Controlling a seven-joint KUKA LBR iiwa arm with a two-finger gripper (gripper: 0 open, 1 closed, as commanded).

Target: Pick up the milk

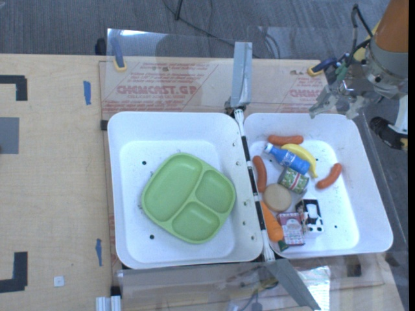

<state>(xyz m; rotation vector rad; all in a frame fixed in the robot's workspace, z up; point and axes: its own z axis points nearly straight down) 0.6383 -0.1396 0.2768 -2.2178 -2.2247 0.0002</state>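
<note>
You see two white bins side by side: the left bin (123, 135) holds one green divided plate (188, 197) with three compartments, and the right bin (353, 141) holds the food items. Count there three sausages: one (285, 139) near the far wall, one (259, 172) along the left wall, one (329, 175) toward the right. One banana (303, 157) lies just beside one blue bottle (286, 157) with a white cap. One green-labelled can (293, 180) sits against the bottle's lower end, touching one tan round bun-like item (278, 197). One carrot (271, 221) lies along the bin's left wall near the front. The milk (314, 218), a small white carton with black cow-like patches, stands at the front of the cluster; at this resolution its outline is hard to separate from the red-printed carton (293, 229) pressed against its left side.

The gripper (338, 102) hangs over the right bin's far right corner, well apart from the milk, with bottle, banana and can lying between them. Its fingers look spread apart, with nothing between them and touching nothing.
</note>
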